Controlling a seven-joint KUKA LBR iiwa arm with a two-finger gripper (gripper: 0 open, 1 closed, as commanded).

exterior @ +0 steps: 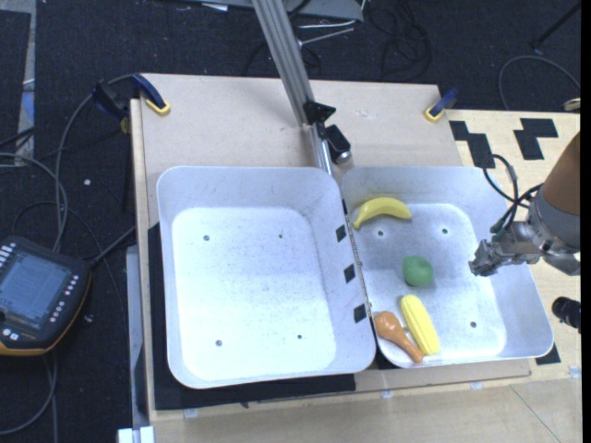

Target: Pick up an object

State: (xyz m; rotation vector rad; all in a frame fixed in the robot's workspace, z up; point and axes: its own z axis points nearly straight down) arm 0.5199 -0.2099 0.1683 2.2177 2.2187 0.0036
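Dark carpet strewn with cables all round, a pale wooden bench (231,118) in the middle of the frame, yellow clamps at its upper corners, a slanting metal pole (286,49) running down from the top centre. Two shallow white bins side by side on the bench: left bin (185,192) bare but for small marks, right bin (480,201) bearing the objects. A handheld control pendant (32,289) lying on the floor at the far left.

In the right bin: a banana (381,210) near the upper middle, a green ball (417,270) below it towards the centre, a corn cob (419,324) lower down, and an orange gourd-like piece (395,332) touching the cob at the bin's lower left corner.

Arm entering from the right edge, gripper (482,264) low over the right part of the right bin, pointing left towards the green ball yet well apart from it. Nothing seen between the fingers; too small and blurred to tell how far open.

Judged as the approach step: nothing grasped, no object lifted. Nearest candidate the green ball, standing free of its neighbours, so probably easiest. Next move likely calls for travelling left until centred above the chosen object, fingers spread wide enough, then descending straight and closing. Round shape liable to roll or squirt out if the closing lands off centre; cob and gourd awkward for lying in contact
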